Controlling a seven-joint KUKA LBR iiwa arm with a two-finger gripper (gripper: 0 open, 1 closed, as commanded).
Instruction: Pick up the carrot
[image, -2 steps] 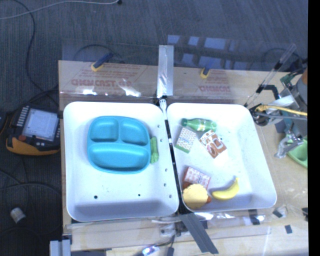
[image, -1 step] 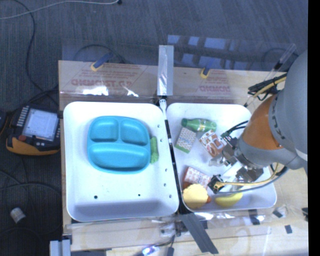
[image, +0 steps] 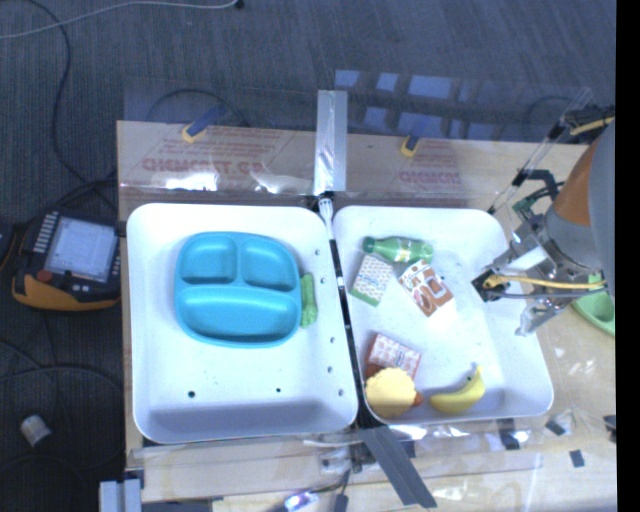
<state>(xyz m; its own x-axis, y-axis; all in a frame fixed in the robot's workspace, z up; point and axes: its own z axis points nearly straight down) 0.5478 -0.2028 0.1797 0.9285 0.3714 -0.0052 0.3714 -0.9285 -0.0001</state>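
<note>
Nearest, the robot's metal pincer (image: 515, 300) hangs at the frame's right, its grip state impossible to tell. An orange-yellow rounded lump (image: 390, 392), possibly the carrot, lies ungrasped at lower centre, so the pickup is not yet done.

We see a robot arm (image: 608, 190) with a smooth grey casing, rounded like a thick tube. An orange band (image: 572, 203) wraps it above the wrist (bright against the grey). Past the band, pale metal fittings (image: 535, 258) and thin dark cables (image: 533, 182) crowd together.
</note>
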